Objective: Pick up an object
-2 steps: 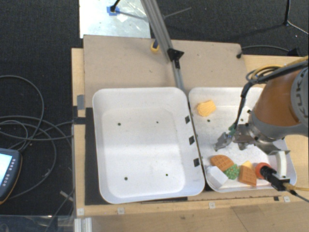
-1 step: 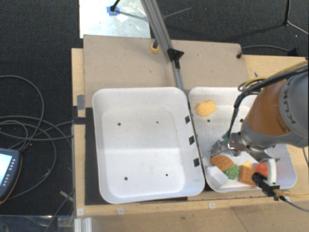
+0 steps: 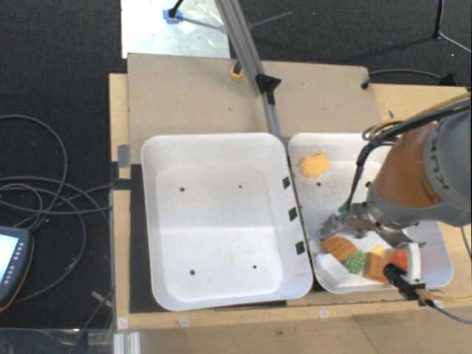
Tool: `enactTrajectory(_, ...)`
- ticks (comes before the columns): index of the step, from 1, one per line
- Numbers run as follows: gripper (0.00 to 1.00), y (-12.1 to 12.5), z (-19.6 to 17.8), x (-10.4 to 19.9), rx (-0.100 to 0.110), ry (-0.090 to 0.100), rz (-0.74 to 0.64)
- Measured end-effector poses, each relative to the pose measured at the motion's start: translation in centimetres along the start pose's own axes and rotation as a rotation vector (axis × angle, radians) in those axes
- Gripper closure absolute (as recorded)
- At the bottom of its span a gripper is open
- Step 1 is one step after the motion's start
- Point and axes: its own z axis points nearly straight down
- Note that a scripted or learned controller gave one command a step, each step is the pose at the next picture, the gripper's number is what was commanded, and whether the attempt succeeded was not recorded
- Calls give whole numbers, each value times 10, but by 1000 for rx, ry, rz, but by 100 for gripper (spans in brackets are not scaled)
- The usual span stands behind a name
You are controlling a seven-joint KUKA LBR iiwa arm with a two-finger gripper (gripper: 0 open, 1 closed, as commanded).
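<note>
Grey-and-orange arm's gripper [image 3: 341,226] is hovering over the toy-food pile [image 3: 359,255] in the right bin [image 3: 441,265] — jaw state hidden, cannot tell. Risk: crowded items are shifting aside, or 2 coming up together. Yellow piece [image 3: 315,165] is sitting apart.

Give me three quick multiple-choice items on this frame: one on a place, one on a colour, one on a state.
1. Where does the yellow object lie?
A. left bin
B. right bin, far end
C. on the bench outside the bins

2. What colour is the band above the wrist of the arm?
A. blue
B. green
C. orange

3. How do the small objects at the near end of the right bin lie?
A. clustered together
B. spread in all corners
C. stacked in the left bin

Answers:
1 B, it sits alone near the right bin's far wall.
2 C, the band is orange.
3 A, they crowd together by the gripper.
</note>
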Motion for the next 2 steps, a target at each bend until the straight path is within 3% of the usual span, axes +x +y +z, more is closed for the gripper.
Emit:
enactTrajectory(1,100,1,-11,0,-3,0,0)
enactTrajectory(2,100,-7,-59,-2,-5,-1,-1)
